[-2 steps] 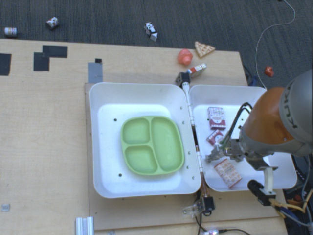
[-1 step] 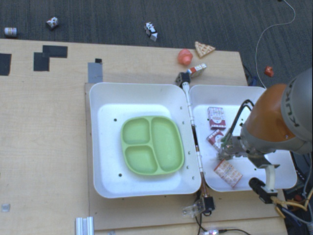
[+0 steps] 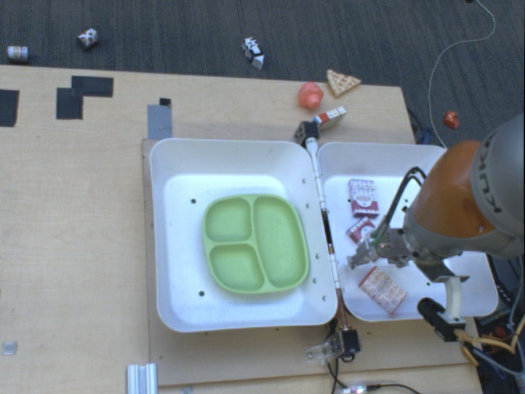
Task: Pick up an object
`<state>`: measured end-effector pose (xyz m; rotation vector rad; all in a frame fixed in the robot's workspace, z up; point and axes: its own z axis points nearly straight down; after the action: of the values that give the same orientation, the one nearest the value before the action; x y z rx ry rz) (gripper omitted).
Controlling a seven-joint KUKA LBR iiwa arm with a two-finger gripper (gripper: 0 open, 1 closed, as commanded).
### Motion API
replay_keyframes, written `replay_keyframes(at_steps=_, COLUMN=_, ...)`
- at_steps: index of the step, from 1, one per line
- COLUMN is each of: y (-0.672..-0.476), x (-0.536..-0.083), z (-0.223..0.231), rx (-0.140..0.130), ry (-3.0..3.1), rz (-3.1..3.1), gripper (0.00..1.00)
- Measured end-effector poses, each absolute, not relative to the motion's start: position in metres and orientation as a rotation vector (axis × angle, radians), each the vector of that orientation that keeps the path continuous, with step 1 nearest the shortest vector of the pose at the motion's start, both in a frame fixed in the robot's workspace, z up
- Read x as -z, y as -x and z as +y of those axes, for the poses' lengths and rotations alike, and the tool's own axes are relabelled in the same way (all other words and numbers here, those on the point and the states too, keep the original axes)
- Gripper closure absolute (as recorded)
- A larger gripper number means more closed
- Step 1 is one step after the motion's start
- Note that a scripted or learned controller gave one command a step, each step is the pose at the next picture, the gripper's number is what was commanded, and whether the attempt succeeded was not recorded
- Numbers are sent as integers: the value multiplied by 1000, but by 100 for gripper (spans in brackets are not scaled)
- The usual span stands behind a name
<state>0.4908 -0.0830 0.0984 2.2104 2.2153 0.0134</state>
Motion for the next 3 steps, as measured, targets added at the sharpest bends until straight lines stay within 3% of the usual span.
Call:
replay_keyframes(at_steps=1, y=-489, x=-87, z=-83, rx=-8, ry=-2216, rz=2217, gripper=0)
replay_keyframes(at_steps=2, y=-491, x=-98, z=-83, rx=-15, ry=-2212, rz=2216, gripper=100)
replay_keyframes(at_steps=3, y=-491, x=-98, z=-83, rx=-14, ry=-2211, rz=2217, gripper=0)
